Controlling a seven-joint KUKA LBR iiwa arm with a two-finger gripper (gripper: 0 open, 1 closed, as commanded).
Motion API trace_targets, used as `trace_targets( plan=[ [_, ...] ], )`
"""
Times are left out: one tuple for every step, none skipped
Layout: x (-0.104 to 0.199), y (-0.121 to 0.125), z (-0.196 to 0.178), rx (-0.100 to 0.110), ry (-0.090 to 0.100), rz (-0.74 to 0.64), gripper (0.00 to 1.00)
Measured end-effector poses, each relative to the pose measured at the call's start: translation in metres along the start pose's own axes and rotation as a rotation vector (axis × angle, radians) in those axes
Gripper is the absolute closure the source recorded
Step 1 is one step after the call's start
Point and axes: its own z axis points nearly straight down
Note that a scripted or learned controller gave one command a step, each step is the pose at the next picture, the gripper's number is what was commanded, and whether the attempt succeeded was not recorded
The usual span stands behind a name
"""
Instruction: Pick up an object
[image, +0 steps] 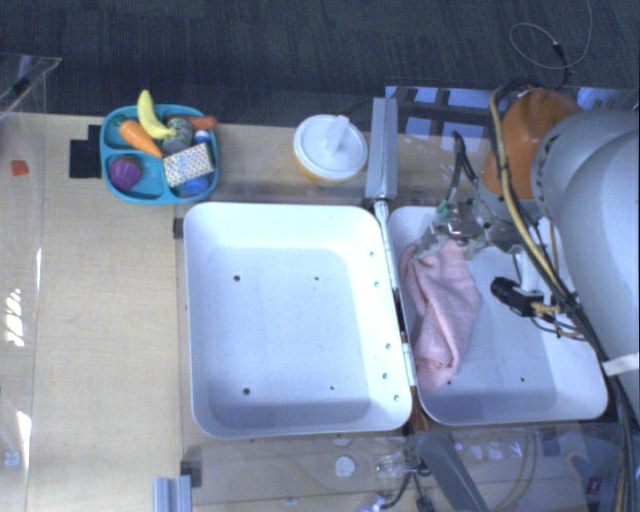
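Gripper (452, 228), opening indiscernible, at top edge of pink cloth (440, 305) hanging below it in right bin (520, 400); risk: limp fabric slipping free on lift.

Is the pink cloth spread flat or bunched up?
Bunched. The cloth lies in a long crumpled strip with folds along the right bin's left side, its top end by the gripper.
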Motion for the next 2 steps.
trace_targets(
  plan=[
    [0.0,0.0,0.0,0.0,0.0,0.0,0.0],
    [-0.081,-0.043,-0.007,0.01,0.0,0.021,0.0]
  ],
)
